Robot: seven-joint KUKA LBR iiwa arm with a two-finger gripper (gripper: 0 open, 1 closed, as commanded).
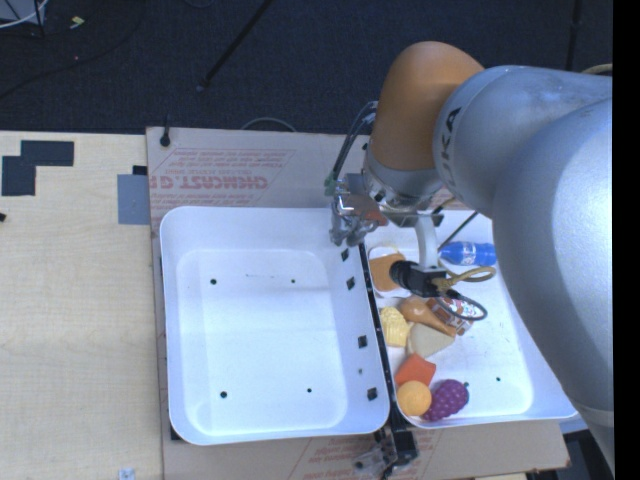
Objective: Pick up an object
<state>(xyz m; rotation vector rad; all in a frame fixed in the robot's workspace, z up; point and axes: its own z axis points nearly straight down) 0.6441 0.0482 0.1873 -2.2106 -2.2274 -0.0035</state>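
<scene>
My gripper hangs over the far left corner of the right bin, close to the divider between the two bins. Toy foods lie along the right bin's left side. From far to near they are an orange piece, a brown-orange item, a yellow corn piece, a pale piece, a red-orange block, a yellow ball and purple grapes. A blue bottle lies farther right, partly under the arm. I see nothing held in the gripper.
The left bin is a shallow white tray to the left of the divider. Both bins rest on a cardboard sheet on the wooden bench. The big grey arm covers much of the right bin's far and right parts.
</scene>
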